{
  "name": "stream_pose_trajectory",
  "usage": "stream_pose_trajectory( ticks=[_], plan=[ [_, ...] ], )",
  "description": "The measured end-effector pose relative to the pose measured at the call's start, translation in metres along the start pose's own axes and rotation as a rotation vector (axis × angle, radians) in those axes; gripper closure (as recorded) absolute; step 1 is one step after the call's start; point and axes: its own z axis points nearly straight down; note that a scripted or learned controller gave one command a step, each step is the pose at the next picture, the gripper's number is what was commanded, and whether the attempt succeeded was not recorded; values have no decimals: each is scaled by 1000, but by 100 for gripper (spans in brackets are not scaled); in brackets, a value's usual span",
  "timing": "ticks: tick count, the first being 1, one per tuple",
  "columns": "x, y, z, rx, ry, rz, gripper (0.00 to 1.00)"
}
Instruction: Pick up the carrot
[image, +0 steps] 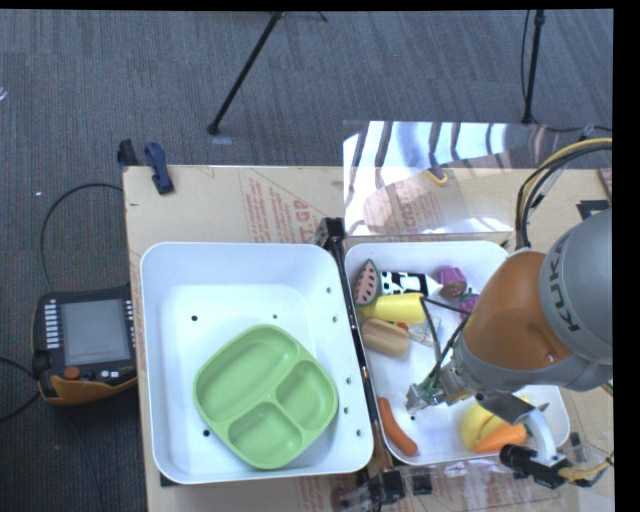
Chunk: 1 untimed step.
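Observation:
The carrot (501, 437) is an orange tapered piece at the front right of the right bin (497, 252). It lies against a yellow fruit (476, 424), and the arm's orange wrist band partly overhangs it. My gripper (424, 396) hangs low over the bin's floor, left of the carrot and apart from it. It is right of a red-orange sausage (397, 427). The gripper's tips look small and dark from above.
The back of the right bin holds a watermelon slice (365, 282), a black-and-white block (415, 283), purple grapes (452, 277), a yellow piece (399, 307) and a bun (385, 338). The left bin (170, 300) holds a green divided plate (265, 396).

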Motion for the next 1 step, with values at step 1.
stream_pose_trajectory(
  ticks=[1],
  plan=[
    [-21, -5, -1, -4, -3, 122, 100]
  ],
)
